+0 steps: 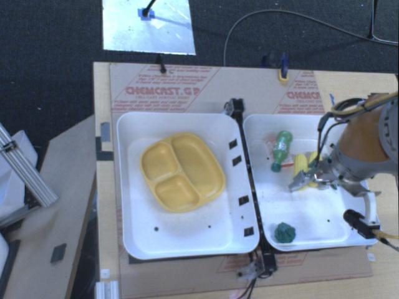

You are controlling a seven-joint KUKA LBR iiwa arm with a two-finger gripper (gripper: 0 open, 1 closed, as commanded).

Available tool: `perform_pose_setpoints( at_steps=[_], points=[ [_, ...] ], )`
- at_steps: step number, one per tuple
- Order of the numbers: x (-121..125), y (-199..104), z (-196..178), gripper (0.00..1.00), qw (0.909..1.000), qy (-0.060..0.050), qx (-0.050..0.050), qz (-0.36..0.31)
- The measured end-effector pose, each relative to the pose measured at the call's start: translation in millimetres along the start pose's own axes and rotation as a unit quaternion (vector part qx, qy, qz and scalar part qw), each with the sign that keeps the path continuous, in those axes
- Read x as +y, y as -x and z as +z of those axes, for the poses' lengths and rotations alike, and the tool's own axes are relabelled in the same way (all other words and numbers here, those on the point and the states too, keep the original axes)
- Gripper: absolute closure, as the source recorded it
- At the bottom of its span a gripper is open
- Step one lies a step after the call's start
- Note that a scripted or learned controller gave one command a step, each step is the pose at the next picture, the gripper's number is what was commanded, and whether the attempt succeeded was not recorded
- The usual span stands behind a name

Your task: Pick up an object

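Here, yellow object (303, 162) lies beneath the tool (303, 180).

- Just behind gripper (302, 180): yellow object (303, 162), touching or nearly so.
- Farther beyond, left: green bottle (280, 149) lying tilted.
- Below the jaws: bare bin floor (312, 213), open down to dark green lump (285, 232).
- Left: black divider (248, 179) between bins.

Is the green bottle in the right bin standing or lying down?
Lying down. The green bottle lies flat on the right bin floor, its length running up the view beside the yellow object.
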State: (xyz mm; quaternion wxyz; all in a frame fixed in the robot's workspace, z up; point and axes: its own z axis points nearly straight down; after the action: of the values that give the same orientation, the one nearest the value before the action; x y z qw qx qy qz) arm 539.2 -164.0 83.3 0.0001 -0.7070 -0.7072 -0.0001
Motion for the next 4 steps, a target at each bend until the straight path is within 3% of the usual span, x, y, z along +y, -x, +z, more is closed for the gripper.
perform_pose_setpoints(
  at_steps=[1,4],
  points=[
    [1.4,0.1,-12.7,1.00,1.0000,0.002,0.000,0.000],
    [28.7,3.3,-177.6,1.00,1.0000,0.003,-0.001,-0.003]
  ],
)
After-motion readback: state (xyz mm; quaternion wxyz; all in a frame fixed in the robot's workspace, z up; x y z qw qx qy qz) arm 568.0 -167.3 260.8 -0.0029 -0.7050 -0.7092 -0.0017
